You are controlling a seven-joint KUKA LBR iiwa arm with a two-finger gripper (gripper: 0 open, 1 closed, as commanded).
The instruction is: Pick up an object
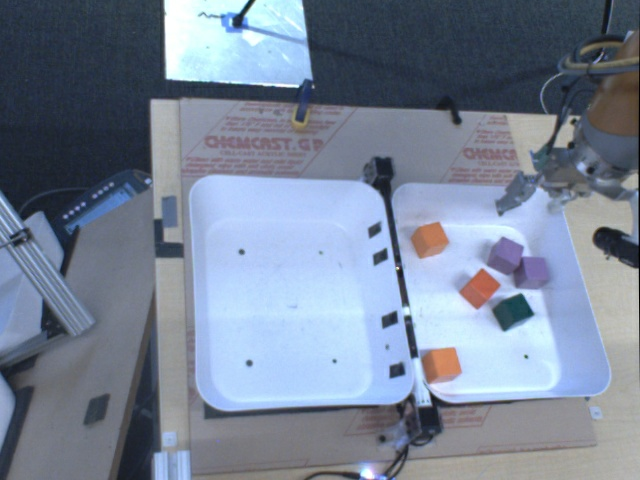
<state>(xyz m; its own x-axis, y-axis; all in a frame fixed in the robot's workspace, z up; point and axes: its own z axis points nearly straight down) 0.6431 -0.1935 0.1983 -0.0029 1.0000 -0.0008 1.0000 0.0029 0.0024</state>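
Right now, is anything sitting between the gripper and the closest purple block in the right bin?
Nothing visible blocks it. The gripper hovers over the far end of the right bin, and bare white floor lies between it and the purple block. A second purple block sits just beyond the first, not in the path.

From my station, both white bins, the left bin (290, 288) and the right bin (575, 298), read as smooth moulded plastic with a faint sheen. The blocks look matt: an orange block (430, 239), a purple one (505, 254) and a dark green one (513, 311) give no glare. I see printed brown cardboard (330, 138) beneath the bins, dull and papery. The bench (165, 168) looks like pale bare wood. A shiny reflective sheet (237, 26) lies on dark, rough carpet (80, 68).
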